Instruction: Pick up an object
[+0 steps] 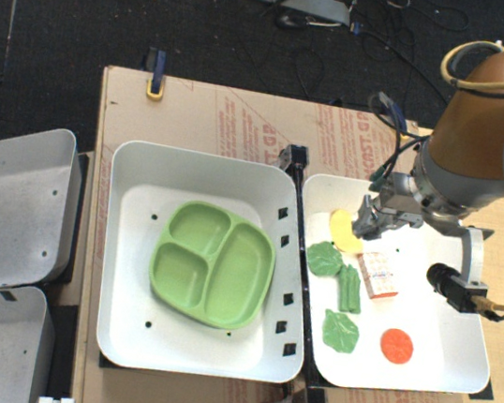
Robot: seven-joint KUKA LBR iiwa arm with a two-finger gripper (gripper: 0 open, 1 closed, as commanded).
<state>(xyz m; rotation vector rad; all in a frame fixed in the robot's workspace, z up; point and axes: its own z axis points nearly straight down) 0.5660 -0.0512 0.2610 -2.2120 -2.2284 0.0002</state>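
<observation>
Fingers of the grey two-finger gripper: whether spread or closed cannot be told at this slant; they hang over the flat, pale yellow rounded piece near the back-left of the right shallow white plastic bin. Beside it lie a small white and orange printed carton, a ridged green leaf-like piece, a straight green stick, a second crinkled green leaf piece and a flat orange-red disc. The left white bin holds a smooth lime-green plastic plate with three compartments.
</observation>
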